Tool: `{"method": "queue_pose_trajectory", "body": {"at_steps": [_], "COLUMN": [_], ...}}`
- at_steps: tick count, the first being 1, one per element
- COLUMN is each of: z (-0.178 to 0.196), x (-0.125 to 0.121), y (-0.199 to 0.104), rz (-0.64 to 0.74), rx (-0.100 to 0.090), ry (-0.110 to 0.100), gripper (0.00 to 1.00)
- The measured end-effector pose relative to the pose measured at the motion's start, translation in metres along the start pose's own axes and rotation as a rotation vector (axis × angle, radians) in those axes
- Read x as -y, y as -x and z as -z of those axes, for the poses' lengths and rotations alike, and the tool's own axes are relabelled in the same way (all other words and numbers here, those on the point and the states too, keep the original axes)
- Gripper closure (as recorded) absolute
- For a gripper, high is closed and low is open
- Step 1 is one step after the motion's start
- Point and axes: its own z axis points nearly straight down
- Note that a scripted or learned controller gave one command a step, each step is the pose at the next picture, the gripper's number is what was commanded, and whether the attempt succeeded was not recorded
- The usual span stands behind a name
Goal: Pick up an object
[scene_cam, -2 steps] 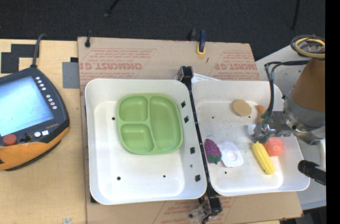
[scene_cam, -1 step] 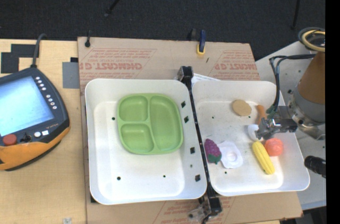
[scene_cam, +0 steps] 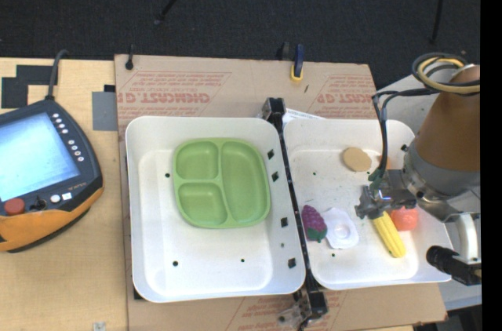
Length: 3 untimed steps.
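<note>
In the right bin lie a tan round cookie, a bunch of purple grapes, a white round lid-like piece, a yellow corn cob and a red-orange object. My gripper hangs low over the right bin, just above the upper end of the corn cob and left of the red-orange object. The arm's bulk covers the wrist from the right. Nothing shows held in the gripper.
The left bin holds a green three-compartment plate. A black divider runs between the bins. A teach pendant lies at the far left on the bench. Cables loop near the arm.
</note>
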Motion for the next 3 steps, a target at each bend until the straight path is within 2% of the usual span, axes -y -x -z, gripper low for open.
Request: {"method": "queue_pose_trajectory", "body": {"at_steps": [1, 2, 3], "z": [-0.011, -0.006, -0.002], "x": [-0.012, 0.004, -0.004], "y": [-0.021, -0.016, -0.024], "rz": [-0.001, -0.001, -0.001], "rx": [0.001, 0.001, 0.001], "ry": [0.0, 0.0, 0.001], "gripper": [1.0, 1.0, 1.0]}}
